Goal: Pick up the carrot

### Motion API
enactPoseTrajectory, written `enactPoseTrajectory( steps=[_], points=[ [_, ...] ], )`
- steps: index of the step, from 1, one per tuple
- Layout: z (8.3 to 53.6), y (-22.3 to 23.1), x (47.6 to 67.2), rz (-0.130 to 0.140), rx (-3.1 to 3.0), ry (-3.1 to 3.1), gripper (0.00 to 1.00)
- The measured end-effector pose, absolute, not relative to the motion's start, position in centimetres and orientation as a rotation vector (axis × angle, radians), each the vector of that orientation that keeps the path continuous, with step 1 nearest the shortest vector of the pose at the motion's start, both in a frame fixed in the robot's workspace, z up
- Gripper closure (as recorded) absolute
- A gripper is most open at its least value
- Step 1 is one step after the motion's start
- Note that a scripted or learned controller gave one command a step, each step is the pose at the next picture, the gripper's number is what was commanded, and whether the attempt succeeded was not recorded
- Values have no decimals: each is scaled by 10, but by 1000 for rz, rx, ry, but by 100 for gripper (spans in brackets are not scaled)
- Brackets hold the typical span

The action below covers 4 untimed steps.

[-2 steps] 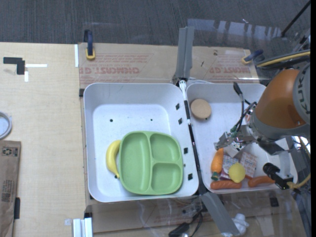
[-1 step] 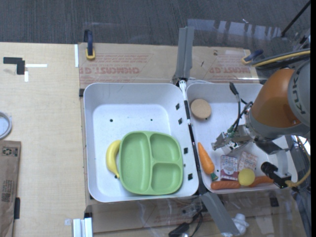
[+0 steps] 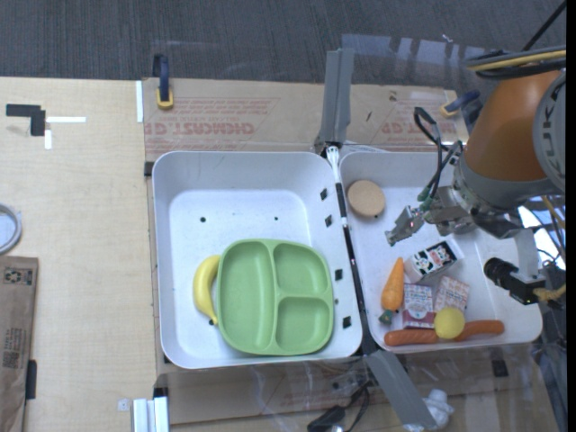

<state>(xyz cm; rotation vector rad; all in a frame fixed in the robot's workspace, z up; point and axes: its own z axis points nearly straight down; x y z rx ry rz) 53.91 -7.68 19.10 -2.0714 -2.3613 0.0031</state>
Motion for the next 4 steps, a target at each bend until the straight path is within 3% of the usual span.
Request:
enactPoseTrajectory(
  steps=[1, 2, 3, 4],
  points=[
    [116, -113, 516, -6, -1567, -2735, 0],
    [102, -113, 525, -10, -1446, -2817, 0],
    [109, -114, 524, -8, -1451, -2808, 100],
    [109, -114, 524, -8, -1450, -2809, 0]
  ],
)
